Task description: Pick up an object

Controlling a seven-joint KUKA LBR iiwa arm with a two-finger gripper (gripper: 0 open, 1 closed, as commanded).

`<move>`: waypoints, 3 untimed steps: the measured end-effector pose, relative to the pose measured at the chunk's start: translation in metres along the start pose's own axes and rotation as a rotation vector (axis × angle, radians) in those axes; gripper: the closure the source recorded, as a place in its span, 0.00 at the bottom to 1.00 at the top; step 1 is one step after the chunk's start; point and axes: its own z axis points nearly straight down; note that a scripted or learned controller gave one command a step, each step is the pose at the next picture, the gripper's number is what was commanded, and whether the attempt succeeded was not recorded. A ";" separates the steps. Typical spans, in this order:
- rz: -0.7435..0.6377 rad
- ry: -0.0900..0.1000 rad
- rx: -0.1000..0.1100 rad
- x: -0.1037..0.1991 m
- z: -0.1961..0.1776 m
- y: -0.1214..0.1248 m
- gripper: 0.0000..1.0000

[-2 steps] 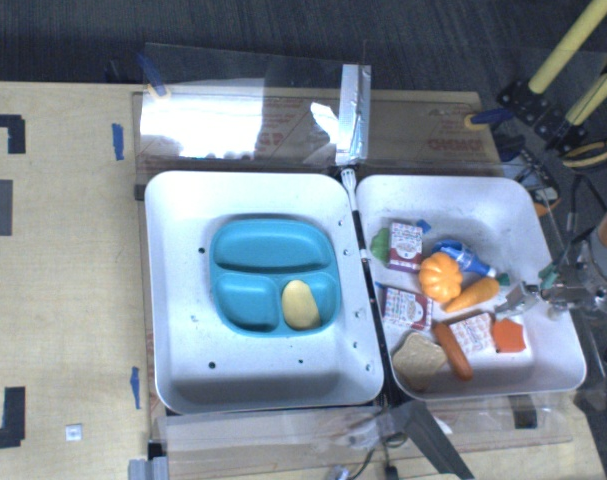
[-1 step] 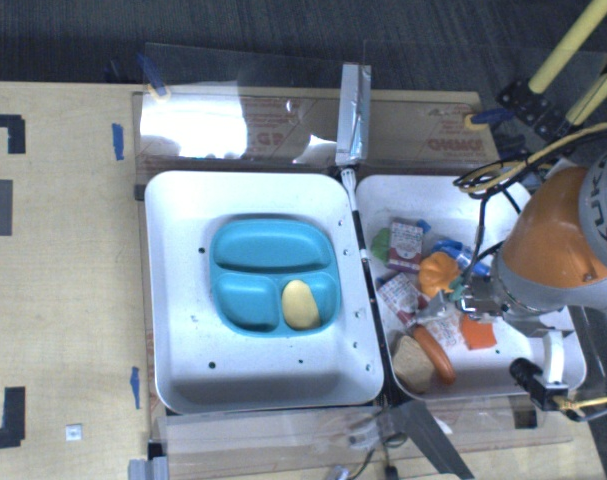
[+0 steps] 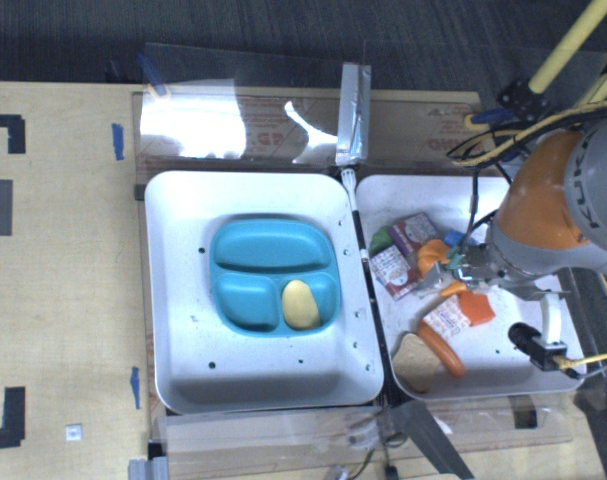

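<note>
Pincer (image 3: pixel 453 271) is down in the right bin (image 3: pixel 503 363), among the packets (image 3: pixel 391 265) beside the divided blue tray (image 3: pixel 273 273); can't tell its grip. A yellow lemon (image 3: pixel 300 304) sits in that tray's lower-right compartment.

The arm (image 3: pixel 568 203) is a rounded grey body with a broad orange band (image 3: pixel 543 193) wrapping it at about nine o'clock of its visible bulk. Part of dark lettering shows on the grey shell at its three o'clock edge. A thin black cable (image 3: pixel 474 208) runs down beside the band. The wrist housing (image 3: pixel 508 263) below is paler grey metal.
</note>
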 end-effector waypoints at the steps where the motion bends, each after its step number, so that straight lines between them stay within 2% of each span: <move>1: 0.001 0.000 0.000 0.000 -0.009 0.000 1.00; 2: 0.409 0.003 0.030 -0.008 0.014 0.109 1.00; 3: 0.820 -0.002 0.033 0.007 0.012 0.054 1.00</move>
